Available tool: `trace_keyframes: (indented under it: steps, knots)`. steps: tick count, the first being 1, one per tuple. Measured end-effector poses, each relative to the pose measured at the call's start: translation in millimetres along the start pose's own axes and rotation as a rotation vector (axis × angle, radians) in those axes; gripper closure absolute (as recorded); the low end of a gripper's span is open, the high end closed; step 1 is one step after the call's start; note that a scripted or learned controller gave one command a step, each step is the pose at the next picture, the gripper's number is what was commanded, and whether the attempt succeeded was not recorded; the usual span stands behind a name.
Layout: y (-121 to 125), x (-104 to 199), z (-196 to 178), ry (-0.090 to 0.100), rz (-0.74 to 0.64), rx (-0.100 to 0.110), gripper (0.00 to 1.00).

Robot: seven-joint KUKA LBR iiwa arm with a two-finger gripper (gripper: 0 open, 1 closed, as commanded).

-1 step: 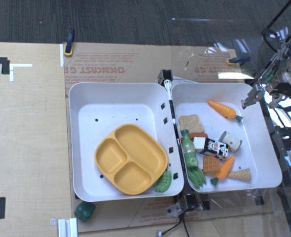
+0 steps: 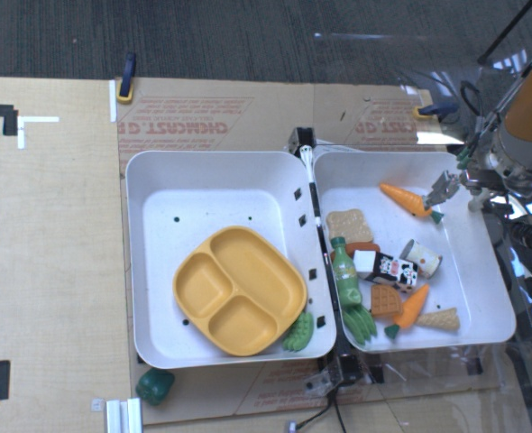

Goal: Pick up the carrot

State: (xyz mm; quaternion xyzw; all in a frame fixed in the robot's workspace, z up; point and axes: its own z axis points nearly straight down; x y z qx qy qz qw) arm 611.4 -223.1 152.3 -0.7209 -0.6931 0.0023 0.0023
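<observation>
Desk (image 2: 50,242) carries two white bins side by side. Left bin (image 2: 149,242) holds a yellow divided plate (image 2: 239,289), with a green vegetable (image 2: 298,330) at its lower right edge. Right bin (image 2: 482,278) holds the clutter: cracker (image 2: 345,225), green bottle (image 2: 343,273), small cow-patterned toy (image 2: 395,269), waffle (image 2: 385,301), cone (image 2: 439,319).

Two carrots in the right bin. Upper carrot (image 2: 405,198) lies alone in the upper part of the bin, green end toward the right. Lower carrot (image 2: 411,306) sits in the pile, touching the waffle.

Arm enters at upper right of frame, orange band at the edge. Hand (image 2: 439,197) is angled down-left, fingertips just beside the upper carrot's green end. Fingers look parted, nothing between them.

Risks, my read:
- Approach is near the carrot's end, not its middle; closing there could pinch only the leafy tip, and the carrot slips or pivots out.
- Tapered, smooth body: may squirt sideways when squeezed.
- Angled fingertip could nudge the carrot left before closing.
</observation>
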Motion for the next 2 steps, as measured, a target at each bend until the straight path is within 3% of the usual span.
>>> trace_keyframes:
  steps: [1,2]
  knots:
    - [33.0,16.0,63.2,0.006,-0.025,-0.003,0.0]
    - [30.5,12.1,57.8,-0.001,-0.028,0.008,1.0]
